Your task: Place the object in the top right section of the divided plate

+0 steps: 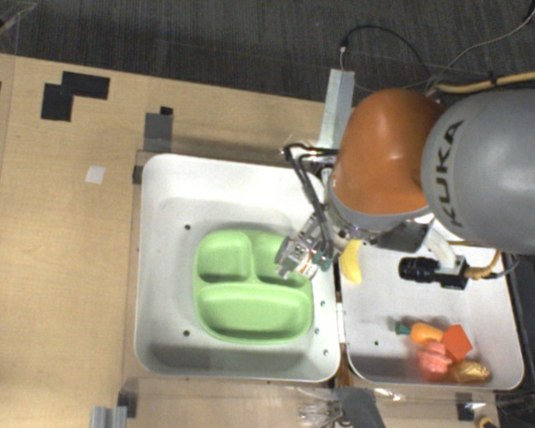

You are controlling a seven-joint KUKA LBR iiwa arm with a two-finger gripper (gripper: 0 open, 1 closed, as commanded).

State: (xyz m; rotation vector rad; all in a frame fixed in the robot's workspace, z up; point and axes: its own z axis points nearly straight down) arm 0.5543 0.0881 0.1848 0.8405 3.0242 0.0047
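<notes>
I see my hand (299, 257) hanging over the top right section of the green divided plate (241, 295) in the left bin (154, 273), though I cannot tell its state or whether it grips anything. A yellow object (349, 263) (banana-like) lies just beside it at the right bin's (507, 363) left edge. Orange, red, pink and golden toys (442, 352) cluster at that bin's near wall, well apart, and the plate's other sections lie unobstructed.
</notes>
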